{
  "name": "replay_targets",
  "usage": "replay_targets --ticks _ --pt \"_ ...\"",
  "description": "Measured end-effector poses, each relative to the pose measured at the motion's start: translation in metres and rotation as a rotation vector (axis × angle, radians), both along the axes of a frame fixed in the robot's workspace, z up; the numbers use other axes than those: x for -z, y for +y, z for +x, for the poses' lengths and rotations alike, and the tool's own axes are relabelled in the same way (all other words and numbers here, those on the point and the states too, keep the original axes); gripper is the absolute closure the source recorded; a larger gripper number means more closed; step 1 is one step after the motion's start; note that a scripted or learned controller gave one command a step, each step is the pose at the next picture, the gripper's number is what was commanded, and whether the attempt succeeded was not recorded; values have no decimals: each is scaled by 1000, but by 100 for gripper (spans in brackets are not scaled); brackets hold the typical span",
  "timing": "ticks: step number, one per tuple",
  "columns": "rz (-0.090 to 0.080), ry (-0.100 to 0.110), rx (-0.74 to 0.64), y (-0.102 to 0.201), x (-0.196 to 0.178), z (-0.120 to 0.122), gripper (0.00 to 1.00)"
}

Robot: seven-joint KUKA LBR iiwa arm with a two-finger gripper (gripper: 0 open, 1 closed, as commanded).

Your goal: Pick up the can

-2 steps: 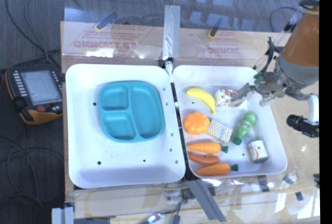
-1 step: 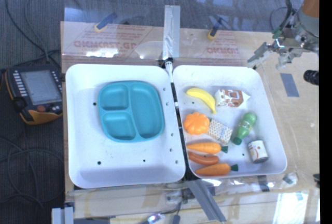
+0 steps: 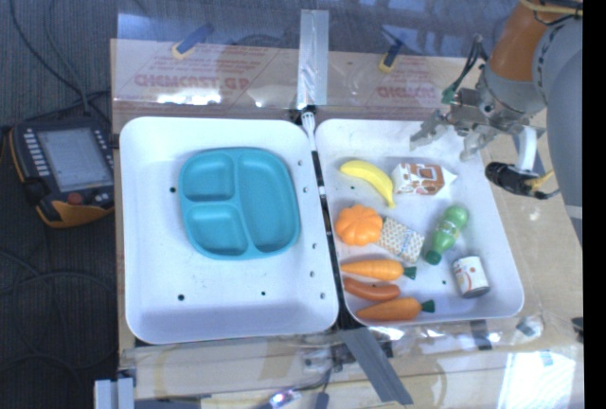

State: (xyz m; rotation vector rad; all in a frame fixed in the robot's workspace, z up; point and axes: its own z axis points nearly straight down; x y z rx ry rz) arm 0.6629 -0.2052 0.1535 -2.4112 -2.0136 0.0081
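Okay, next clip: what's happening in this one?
A grey arm with an orange band reaches in from the right, its gripper hovering open above the far edge of the right bin, holding nothing. The can it is meant to pick up lies untouched near that bin's near right corner, beside a green bottle. The left bin holds a blue divided plate.

Red print, mirrored and unreadable, on the clear sheet [image 3: 284,76] along the bench's far edge, one patch behind each bin; can [image 3: 471,275] near the right bin's near right corner has a red label mark, too small to read; nothing else legible.
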Motion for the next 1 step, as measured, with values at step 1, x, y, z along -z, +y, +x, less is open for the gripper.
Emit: replay_targets --ticks 1 --pt "9 -1 338 -3 44 4 0"
